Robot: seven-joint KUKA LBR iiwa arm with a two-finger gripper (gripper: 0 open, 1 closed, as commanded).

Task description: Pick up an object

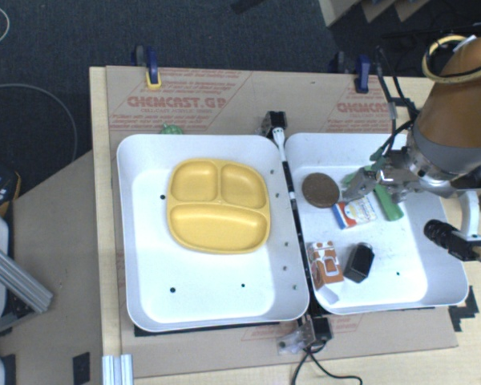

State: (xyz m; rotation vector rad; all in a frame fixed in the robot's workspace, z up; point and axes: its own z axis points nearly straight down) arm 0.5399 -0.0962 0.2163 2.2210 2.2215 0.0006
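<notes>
The right bin [409,287] holds several small objects. A brown round disc [321,189] lies at its back left. Beside it are a red, white and blue packet [357,212] and a green stick-shaped object [390,205]. Toward the front lie an orange and white packet [327,264] and a black block [358,262]. My gripper [367,184] hangs low over the back of this bin, just right of the disc and above the packet and the green object. The arm's wrist hides part of the green object.
The left bin [144,239] holds a yellow divided plate [219,205]. A black ridge [289,195] runs where the two bins meet. The arm's bulky grey and orange body [457,111] covers the right bin's back right corner. Blue clamps [151,64] hold the board's far edge.
</notes>
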